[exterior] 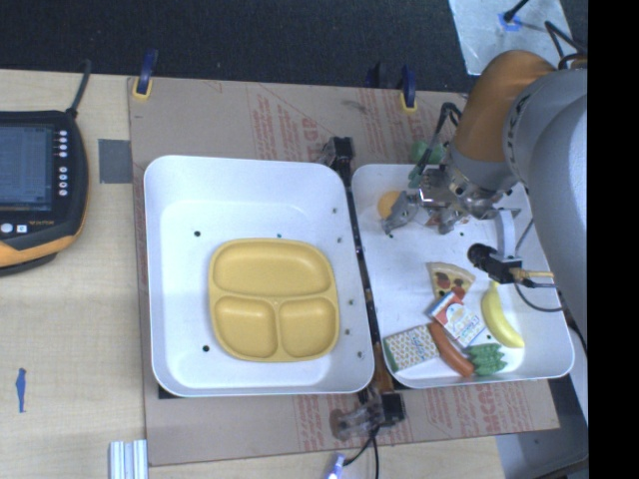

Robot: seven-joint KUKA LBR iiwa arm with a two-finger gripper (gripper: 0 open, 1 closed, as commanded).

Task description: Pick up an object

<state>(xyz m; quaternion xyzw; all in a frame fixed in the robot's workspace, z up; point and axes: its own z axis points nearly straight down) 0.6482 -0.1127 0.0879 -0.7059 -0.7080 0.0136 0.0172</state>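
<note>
The gripper (pixel 419 213) hangs over the far end of the right bin (pixel 399 267); whether its claw is spread or pressed together cannot be told. Just beside it lies one small orange-yellow piece (pixel 387 205). Nearer the camera, the same bin holds one pizza slice (pixel 447 278), one banana (pixel 500 316), one small packet (pixel 460 321), one hot dog (pixel 451 351), one checkered block (pixel 411 348) and one green vegetable (pixel 489 357), crowded together. The left bin (pixel 180 267) holds one yellow divided plate (pixel 273 298) with three compartments. A control pendant (pixel 35 188) sits well apart at the left.

Tool (pixel 414 213) over right bin (pixel 399 267), beside toys
</note>
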